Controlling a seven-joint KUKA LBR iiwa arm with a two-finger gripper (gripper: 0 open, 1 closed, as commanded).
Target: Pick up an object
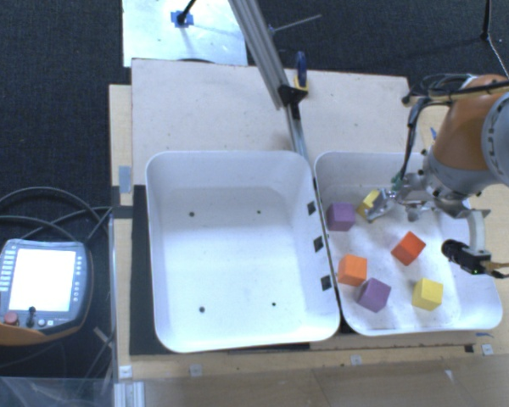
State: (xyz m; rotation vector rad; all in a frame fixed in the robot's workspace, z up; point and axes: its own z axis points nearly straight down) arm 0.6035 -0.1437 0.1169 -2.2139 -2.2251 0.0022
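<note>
Camera view | right bin (492,316): 2 purple, 2 orange, 2 yellow cubes | claw (380,205): grip state unclear

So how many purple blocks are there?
2. One purple block is at the right bin's left side, the other purple block is near its front. The arm could hide more.

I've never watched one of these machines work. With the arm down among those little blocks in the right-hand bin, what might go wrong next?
1. The gripper sits right by a small yellow block, with a purple block close beside it. It could nudge either one aside and come up with nothing.
2. That yellow block lies near the back wall of the right bin, so the arm may bump the wall.
3. The red block is tilted, so it may slip.
</note>
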